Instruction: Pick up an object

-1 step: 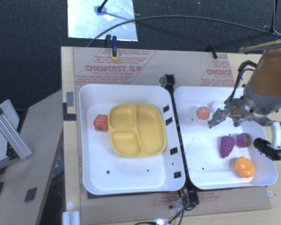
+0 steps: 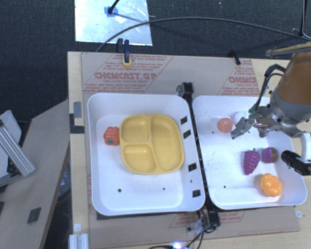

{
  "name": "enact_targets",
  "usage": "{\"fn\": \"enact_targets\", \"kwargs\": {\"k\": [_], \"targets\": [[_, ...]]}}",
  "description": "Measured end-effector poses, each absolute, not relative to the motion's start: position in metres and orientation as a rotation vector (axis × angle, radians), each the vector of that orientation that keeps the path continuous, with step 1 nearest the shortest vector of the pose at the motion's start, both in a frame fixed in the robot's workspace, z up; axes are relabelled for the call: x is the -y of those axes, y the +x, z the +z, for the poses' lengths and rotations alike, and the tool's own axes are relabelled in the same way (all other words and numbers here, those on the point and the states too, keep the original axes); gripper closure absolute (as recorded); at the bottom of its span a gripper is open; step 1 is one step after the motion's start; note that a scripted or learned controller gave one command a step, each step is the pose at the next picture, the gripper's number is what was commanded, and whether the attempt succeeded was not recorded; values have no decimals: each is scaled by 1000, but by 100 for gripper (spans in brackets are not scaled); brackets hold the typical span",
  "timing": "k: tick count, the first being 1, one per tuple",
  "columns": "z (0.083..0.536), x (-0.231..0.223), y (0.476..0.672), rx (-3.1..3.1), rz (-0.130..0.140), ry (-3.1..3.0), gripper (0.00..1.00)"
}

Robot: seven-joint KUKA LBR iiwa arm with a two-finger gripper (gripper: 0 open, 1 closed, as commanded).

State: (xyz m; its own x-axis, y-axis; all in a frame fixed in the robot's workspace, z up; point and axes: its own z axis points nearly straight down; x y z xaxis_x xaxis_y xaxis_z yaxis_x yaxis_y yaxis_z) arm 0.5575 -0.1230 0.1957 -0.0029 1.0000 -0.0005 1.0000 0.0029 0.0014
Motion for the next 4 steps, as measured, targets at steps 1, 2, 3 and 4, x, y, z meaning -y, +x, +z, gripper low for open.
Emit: {"fn": "enact_targets", "kwargs": {"k": [1,2,3,4], "targets": [[134,124,552,-2225,-3,2222,0],[82,123,552,-2224,-2,2223,0],[96,124,553,-2220,2,2220,100],[158,122,560,-2223,5,2213,100]]}}
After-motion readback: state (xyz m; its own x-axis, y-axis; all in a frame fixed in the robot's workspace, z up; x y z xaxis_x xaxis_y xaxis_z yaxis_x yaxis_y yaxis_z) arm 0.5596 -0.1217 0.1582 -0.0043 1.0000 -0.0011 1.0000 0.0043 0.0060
